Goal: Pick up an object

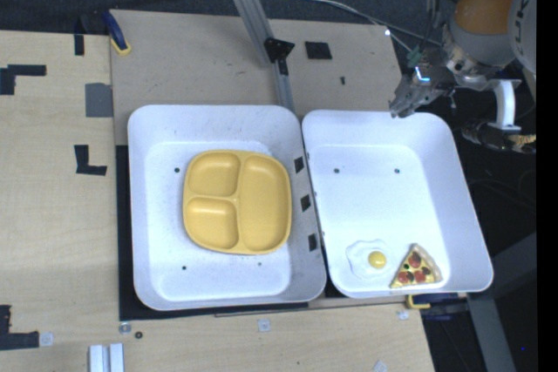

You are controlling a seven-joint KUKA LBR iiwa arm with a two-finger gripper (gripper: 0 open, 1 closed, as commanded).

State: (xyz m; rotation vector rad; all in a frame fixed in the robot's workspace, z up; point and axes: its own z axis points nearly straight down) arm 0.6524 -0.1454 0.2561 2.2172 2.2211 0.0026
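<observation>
Candidate objects: a flat toy fried egg, white with a yellow yolk, and a toy pizza slice, a tan wedge with red toppings, lie just beside each other in the near corner of the right shallow white bin.
Other candidate: a yellow plastic plate with three compartments rests flat in the middle of the left shallow white bin.
Gripper: the grey two-finger gripper hangs over the far edge of the right bin, well apart from every object; nothing is between its tips, and whether it is spread or closed I cannot tell.
Step in hand: approach, by my reading; no grasp is begun.
Next move: likely travel toward the near corner, then descend over the egg or the pizza slice; both are thin and close together, so a clean grip on one would need careful centring.
</observation>
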